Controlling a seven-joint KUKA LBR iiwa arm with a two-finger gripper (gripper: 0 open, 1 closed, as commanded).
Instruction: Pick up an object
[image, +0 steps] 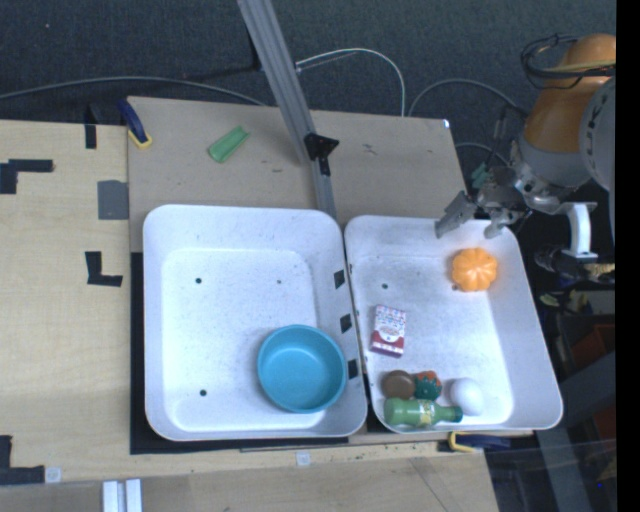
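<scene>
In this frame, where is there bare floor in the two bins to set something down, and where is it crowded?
The left white bin is bare apart from the round blue bowl near its front right corner. In the right white bin, floor lies open between the orange pumpkin-shaped toy and the small red-and-white carton. The front edge is crowded: green bottle, white egg.

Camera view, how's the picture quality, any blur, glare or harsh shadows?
Camera view: lighting is soft and even, with faint shadows under the blue bowl and orange ball; no strong glare on the white bins; the image is grainy, and the end effector looks slightly blurred.
</scene>
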